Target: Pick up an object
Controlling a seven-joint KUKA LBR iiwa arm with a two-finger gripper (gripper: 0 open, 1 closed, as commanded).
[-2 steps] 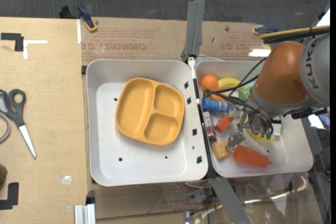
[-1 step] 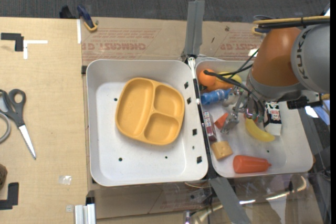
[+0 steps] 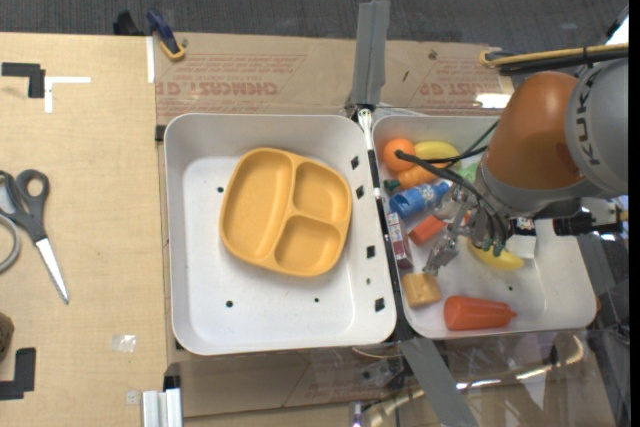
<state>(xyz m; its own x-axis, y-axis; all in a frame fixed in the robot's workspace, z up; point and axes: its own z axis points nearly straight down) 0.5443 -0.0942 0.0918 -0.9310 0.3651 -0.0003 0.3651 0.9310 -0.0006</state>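
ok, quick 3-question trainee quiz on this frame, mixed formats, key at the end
1. True or false: the yellow divided plate lies in the left bin.
2. Which bin is the gripper over? A) left B) right
3. Fill in: the orange carrot-shaped toy lies near the right bin's ____ edge (near or far from the camera).

Key: 1 true. 2 B. 3 near.
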